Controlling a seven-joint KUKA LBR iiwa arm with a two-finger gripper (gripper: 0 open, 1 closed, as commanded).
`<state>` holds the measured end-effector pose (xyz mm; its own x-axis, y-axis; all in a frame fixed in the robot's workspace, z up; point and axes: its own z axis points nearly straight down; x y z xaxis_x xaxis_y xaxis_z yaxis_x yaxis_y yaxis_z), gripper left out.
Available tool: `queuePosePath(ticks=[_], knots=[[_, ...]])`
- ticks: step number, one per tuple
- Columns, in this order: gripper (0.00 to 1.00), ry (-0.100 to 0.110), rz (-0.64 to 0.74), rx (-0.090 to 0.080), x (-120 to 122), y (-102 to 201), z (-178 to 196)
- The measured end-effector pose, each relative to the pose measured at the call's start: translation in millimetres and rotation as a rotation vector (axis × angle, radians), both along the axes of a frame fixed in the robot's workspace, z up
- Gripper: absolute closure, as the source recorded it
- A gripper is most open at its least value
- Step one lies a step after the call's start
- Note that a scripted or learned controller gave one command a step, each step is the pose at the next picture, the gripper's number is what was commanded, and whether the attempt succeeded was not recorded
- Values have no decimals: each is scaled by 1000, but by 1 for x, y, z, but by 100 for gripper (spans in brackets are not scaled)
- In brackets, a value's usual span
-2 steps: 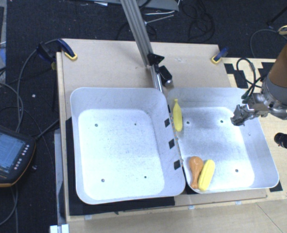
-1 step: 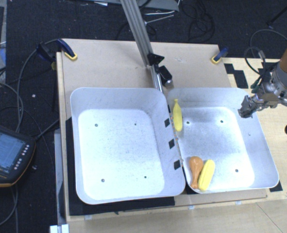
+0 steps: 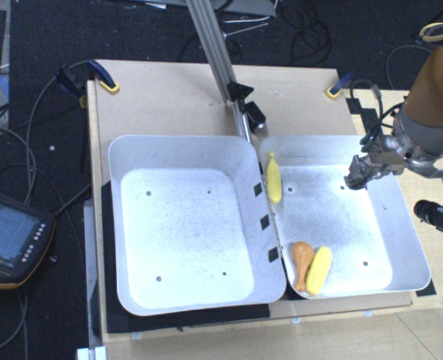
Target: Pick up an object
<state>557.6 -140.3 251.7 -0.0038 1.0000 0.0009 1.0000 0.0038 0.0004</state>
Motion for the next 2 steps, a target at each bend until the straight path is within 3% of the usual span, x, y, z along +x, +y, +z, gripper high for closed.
queuePosePath(ticks=[2], knots=[[100, 1, 1, 0, -9, 100, -11]])
